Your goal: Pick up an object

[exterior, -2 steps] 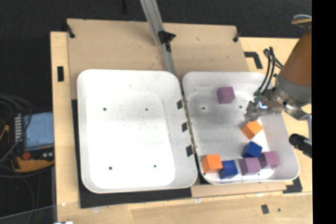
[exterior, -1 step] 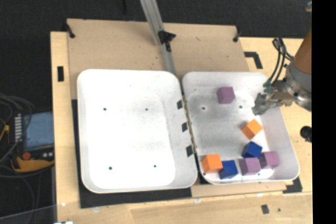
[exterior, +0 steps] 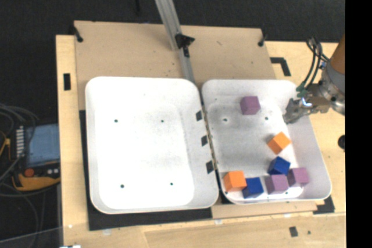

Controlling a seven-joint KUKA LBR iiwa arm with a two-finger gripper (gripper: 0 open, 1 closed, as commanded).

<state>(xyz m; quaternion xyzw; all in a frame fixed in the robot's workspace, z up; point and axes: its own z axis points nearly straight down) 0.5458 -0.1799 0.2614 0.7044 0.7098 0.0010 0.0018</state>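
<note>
The right bin (exterior: 232,136) holds several small blocks. A purple block (exterior: 250,104) lies near its back, and an orange block (exterior: 279,142) sits at mid right. Along the front edge are an orange block (exterior: 235,180), a blue block (exterior: 253,187), a purple block (exterior: 277,183), another purple block (exterior: 300,176) and a blue block (exterior: 279,166). My gripper (exterior: 295,108) hangs over the bin's right rim, above and to the right of the mid-right orange block, with nothing seen between its fingers.
The left bin (exterior: 145,142) lies beside the right one. A slanted metal post (exterior: 165,6) rises from behind the bins. A blue box with cables (exterior: 38,148) sits off the bench at the left.
</note>
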